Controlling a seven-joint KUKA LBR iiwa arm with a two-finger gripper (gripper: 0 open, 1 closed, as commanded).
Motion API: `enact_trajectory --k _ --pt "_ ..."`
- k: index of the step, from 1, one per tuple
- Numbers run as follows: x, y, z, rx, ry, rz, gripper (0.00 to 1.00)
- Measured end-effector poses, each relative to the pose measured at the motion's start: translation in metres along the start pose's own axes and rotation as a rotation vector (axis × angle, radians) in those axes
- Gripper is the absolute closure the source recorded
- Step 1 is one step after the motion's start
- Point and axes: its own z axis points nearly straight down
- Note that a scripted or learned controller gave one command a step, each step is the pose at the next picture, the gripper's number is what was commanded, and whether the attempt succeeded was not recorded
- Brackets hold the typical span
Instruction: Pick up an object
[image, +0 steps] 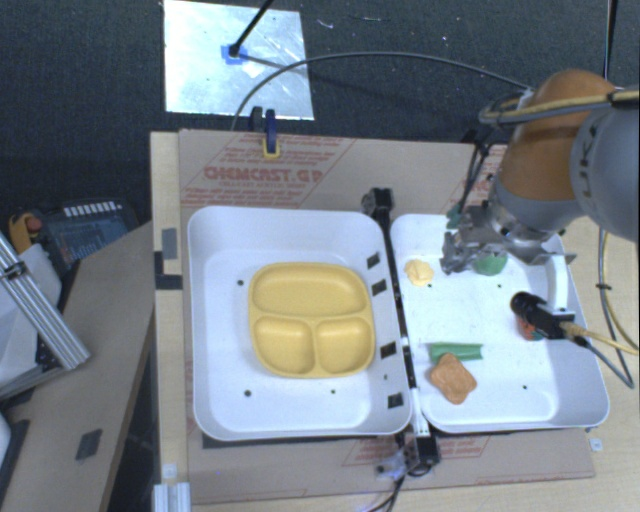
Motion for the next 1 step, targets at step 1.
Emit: enact_trajectory --k 1 --pt "0.0545 0.0022 -0.0116 0.0 0.0 -0.001 1.0"
